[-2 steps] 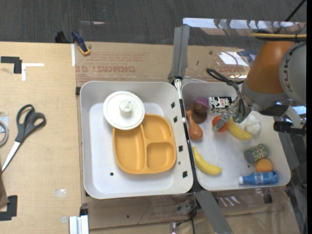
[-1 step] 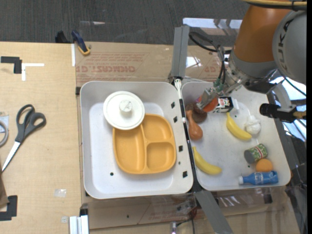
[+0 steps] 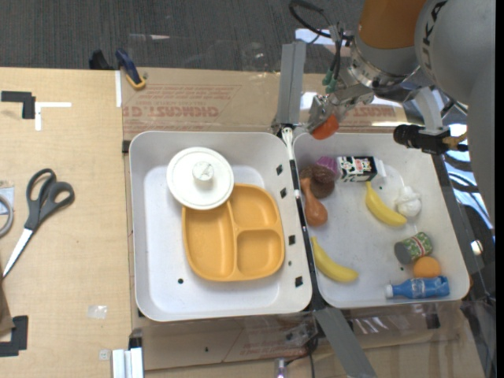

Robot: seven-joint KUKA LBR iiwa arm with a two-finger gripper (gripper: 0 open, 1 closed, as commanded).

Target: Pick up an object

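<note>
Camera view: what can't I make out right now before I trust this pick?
- Pincer: blurred and small; whether it truly grips the small red-orange object at its tip is unclear.
- That object's identity: too blurred.
- Brown pear-shaped item: partly overlapped by the dark maroon lump.
- Small black-and-white carton: label too small to read.

A grey robot arm with an orange band reaches in from the upper right. Its gripper (image 3: 327, 120) pinches a small red-orange object (image 3: 324, 127) between its fingers.

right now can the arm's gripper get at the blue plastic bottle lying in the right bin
Probably yes: the blue plastic bottle lies uncovered at the right bin's near edge. The gripper already holds a small red-orange object, which it would need to drop first.
</note>
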